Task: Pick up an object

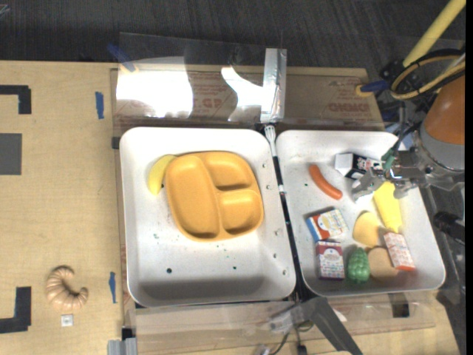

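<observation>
Yellow, the banana [388, 207] lies in the right bin [295, 154], just under the hand [384, 174] that reaches in from 3 o'clock. I cannot tell how the hand stands. At 9 o'clock of it lies a small orange sausage [325, 181]. The left bin [140, 220] carries an orange divided tray [213, 194].

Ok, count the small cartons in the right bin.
3. One blue and white carton lies mid-bin, one red carton sits just below it, and one pink and white carton lies near the front right corner. Others may hide under the gripper.
</observation>
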Motion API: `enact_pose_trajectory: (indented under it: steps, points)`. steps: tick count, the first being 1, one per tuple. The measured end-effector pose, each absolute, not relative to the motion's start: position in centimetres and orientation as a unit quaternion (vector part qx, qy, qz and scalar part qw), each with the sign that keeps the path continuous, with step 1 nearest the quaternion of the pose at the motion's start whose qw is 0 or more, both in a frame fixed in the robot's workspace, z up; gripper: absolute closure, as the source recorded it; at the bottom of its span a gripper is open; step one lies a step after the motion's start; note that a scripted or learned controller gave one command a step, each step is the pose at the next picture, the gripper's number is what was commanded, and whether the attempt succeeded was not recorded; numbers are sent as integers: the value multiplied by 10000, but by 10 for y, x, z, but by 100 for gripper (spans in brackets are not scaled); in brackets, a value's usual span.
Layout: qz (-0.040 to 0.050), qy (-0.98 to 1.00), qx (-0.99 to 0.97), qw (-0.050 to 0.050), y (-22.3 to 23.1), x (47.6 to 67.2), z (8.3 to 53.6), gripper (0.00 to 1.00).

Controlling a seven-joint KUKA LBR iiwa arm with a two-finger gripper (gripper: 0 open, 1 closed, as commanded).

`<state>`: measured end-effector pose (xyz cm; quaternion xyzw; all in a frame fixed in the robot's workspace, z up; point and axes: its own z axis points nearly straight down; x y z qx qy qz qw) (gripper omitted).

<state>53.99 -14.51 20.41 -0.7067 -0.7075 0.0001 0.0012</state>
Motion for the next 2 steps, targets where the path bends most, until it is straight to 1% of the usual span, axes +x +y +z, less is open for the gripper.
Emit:
enact_pose_trajectory:
  steps: [1,2]
  points:
    - [-72,-7470,-6646,-159,-196,580,112,0]
    - [-138,-6435,-7653,-113,-199,565,101,0]
